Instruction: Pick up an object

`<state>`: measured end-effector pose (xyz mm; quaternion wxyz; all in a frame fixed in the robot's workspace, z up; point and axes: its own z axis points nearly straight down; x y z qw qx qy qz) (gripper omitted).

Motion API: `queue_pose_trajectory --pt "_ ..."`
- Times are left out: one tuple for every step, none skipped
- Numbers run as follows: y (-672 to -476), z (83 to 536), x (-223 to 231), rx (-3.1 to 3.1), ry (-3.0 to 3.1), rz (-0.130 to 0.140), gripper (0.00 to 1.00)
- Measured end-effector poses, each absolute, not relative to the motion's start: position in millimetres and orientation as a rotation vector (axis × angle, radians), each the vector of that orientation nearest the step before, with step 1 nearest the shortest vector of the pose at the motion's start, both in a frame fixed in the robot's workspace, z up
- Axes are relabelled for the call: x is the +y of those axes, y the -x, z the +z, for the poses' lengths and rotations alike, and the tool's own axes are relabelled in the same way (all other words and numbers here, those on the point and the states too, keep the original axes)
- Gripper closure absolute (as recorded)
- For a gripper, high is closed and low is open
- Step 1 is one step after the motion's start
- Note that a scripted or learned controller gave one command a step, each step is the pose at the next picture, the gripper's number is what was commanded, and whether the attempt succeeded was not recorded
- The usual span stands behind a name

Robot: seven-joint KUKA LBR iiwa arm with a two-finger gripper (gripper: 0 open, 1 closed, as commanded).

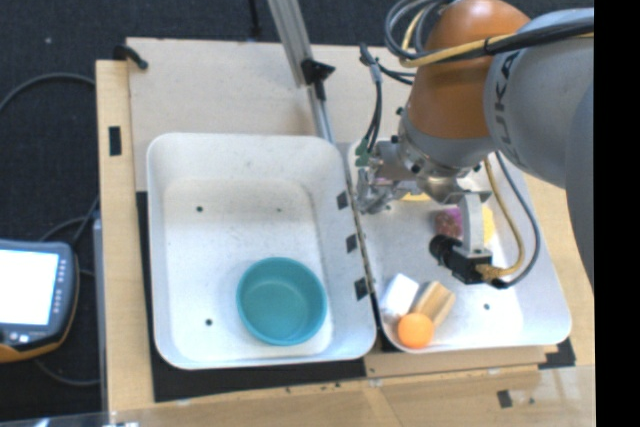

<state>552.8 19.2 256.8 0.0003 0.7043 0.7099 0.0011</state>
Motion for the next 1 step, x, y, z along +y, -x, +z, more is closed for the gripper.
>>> queue_pose_trajectory --pt "-554.6 262.7 72.2 2.231 -2.212 0.003 1.00"
